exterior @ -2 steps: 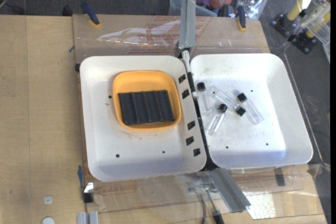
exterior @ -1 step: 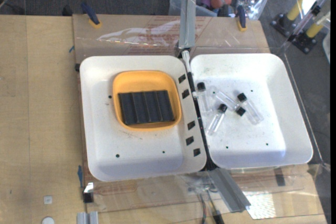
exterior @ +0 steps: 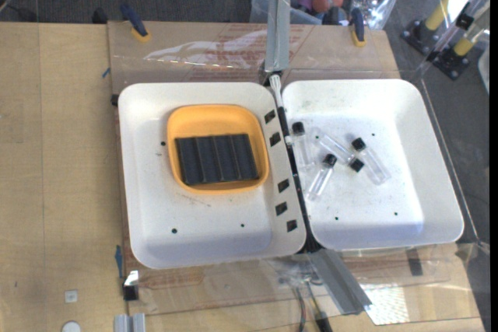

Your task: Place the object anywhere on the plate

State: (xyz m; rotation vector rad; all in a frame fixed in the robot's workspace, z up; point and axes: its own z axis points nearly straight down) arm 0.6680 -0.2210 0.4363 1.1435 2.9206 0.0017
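An orange plate (exterior: 218, 120) sits in the left white bin (exterior: 148, 229), and a dark ribbed block (exterior: 216, 159) already lies flat on it. Just right of the plate, in the neighbouring bin (exterior: 405, 206), several clear vials with black caps (exterior: 334, 159) lie scattered. I cannot tell the gripper's state.

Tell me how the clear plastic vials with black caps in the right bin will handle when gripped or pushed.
The clear plastic vials with black caps lie on their sides in the right white bin, so they probably roll when nudged. They look small and thin-walled, likely light, and their smooth round bodies may slip between fingers.
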